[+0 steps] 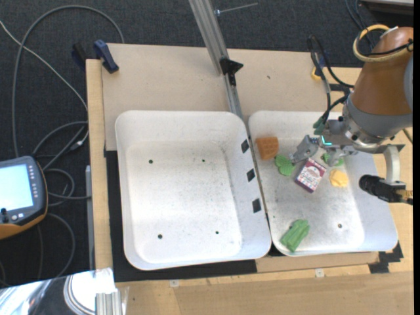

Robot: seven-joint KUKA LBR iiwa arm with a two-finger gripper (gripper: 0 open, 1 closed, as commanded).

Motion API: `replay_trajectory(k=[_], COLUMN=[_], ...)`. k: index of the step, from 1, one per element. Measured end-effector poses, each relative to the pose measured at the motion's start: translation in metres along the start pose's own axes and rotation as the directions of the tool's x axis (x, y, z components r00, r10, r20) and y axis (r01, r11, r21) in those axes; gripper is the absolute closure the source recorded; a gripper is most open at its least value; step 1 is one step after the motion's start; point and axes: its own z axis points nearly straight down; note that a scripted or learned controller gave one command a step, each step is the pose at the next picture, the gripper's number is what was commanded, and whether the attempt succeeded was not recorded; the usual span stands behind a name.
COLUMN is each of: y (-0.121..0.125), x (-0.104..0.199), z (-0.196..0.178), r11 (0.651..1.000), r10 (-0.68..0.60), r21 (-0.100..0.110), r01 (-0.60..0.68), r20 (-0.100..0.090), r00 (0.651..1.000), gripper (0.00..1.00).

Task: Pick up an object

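**Gripper low over the right bin, among the small objects**

Where the grey arm with its orange band [384, 77] reaches in from the right: gripper [319, 153] down inside the right shallow white bin [367, 231], over the far half of its floor. Metal fingers [304, 151] pointing left and toward the near side, spread apart, nothing seen between them. Just under and near of the fingertips, a small purple and white box [310, 174], tilted, lying on the bin floor. Left of the fingers and close by, a small bright green piece [285, 165], touching or nearly touching the fingertip, hard to tell which. Further left, against the bin's left wall, an orange-brown block [267, 147]. Right of the purple box, just beside it, a small yellow lump [338, 178]. At the near edge of the same bin, well apart from the rest, an elongated green toy [294, 234], lying at a slant. To the left, the second shallow white bin [131, 136], speckled floor. Between the two bins, a grey metal rail [209, 25] running up toward the far side. Off the bench at the far left, a handheld control pendant with a lit screen [18, 194] on the dark floor, among cables.
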Motion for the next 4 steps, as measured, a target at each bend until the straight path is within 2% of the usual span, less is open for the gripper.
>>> replay_trajectory(k=[1, 3, 4], y=[0.001, 0.005, 0.007], x=[0.000, 0.001, -0.001], z=[-0.003, 0.083, 0.112], r11=[1.000, 1.000, 1.000], r10=[0.000, 0.000, 0.002], r21=[-0.006, -0.001, -0.013], r01=[0.000, 0.000, -0.002], r20=[0.001, 0.000, 0.006], r00=[1.000, 1.000, 1.000], gripper=[0.00, 0.00, 0.00])
